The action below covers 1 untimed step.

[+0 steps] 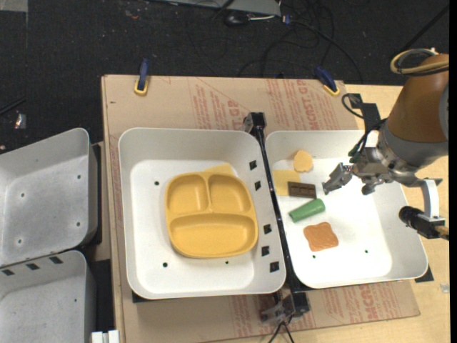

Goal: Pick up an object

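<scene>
The right bin [378, 263] holds several small items. A green cylinder [307, 209] lies near its left wall, with a brown chocolate bar [301, 189] just above it on a pale yellow slab [283, 179]. An orange-yellow round piece [303, 161] sits further back. A toast-coloured piece [320, 236] lies toward the front. My gripper [351, 184] hovers over the bin's middle, right of the chocolate bar and green cylinder. It is open, with nothing between its fingers.
The left bin [143, 263] holds a yellow divided tray [212, 215]. A black divider [268, 191] with clips runs between the two bins. Both rest on a cardboard sheet [186, 102]. Grey metal panels [43, 191] lie at the far left.
</scene>
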Motion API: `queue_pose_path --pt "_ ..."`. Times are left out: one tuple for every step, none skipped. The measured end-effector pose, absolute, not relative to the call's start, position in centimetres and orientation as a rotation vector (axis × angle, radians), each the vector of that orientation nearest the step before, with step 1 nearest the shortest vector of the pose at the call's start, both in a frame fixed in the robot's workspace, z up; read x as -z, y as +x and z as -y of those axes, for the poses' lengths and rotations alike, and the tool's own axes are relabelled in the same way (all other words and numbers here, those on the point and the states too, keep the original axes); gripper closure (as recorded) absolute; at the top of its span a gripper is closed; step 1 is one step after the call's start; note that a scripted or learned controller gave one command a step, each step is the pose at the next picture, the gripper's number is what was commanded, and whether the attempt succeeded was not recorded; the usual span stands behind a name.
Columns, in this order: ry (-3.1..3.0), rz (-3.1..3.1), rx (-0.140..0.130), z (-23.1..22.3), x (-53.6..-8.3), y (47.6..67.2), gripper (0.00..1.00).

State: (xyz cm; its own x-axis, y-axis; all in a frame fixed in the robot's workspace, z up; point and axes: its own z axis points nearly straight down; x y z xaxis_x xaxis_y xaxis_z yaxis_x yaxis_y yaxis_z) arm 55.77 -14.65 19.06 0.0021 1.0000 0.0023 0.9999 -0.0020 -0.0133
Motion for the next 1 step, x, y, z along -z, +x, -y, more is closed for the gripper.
queue_pose_path --pt "-2.22 2.222 0.0 14.62 -19.77 56.08 0.0"
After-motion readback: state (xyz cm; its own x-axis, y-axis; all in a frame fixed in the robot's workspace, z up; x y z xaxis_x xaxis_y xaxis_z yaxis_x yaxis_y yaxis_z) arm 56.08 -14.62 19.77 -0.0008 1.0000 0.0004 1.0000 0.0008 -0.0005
